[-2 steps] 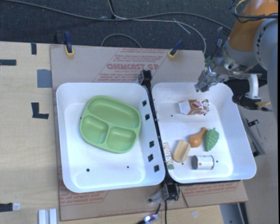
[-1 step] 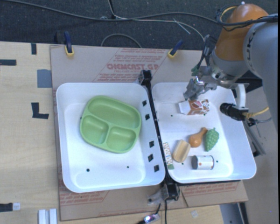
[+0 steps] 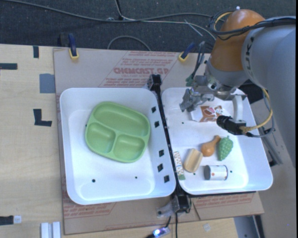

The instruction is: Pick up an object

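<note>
One packet (image 3: 209,113) half-hidden behind tool (image 3: 190,104); finger state unclear.

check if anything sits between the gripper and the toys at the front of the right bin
Nothing visible does. The gripper hangs over the back of the right bin, beside a small printed packet. Bare white floor separates it from the orange pear-shaped toy, the green toy and the tan block.
</note>
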Motion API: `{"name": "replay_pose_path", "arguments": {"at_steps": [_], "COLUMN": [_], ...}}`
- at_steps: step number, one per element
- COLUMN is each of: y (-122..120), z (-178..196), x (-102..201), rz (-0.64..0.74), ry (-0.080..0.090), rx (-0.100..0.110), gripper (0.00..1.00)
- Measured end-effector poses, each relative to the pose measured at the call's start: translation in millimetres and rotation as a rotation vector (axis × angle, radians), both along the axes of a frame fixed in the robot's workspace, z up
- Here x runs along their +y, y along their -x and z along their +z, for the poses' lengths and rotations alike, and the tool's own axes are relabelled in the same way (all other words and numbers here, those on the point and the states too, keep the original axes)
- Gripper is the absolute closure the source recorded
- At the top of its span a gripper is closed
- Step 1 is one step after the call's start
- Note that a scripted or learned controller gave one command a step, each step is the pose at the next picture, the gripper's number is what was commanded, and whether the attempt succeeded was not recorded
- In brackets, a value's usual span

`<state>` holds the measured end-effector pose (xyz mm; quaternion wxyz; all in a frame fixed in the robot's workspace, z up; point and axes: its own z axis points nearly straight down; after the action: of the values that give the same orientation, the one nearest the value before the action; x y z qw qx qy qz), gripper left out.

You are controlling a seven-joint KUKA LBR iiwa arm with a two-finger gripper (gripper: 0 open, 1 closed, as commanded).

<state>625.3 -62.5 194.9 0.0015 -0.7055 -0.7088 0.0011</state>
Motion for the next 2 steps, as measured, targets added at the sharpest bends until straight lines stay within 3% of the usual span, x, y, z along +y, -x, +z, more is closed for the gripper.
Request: {"name": "replay_pose_path", "arguments": {"at_steps": [1,2], "y": [11,39], "z": [6,2], "x": [45,97], "rz": [0.001,0.001], "ry": [-0.001,0.000], "rx": [-0.001,0.001], "gripper": [1.00,1.00]}}
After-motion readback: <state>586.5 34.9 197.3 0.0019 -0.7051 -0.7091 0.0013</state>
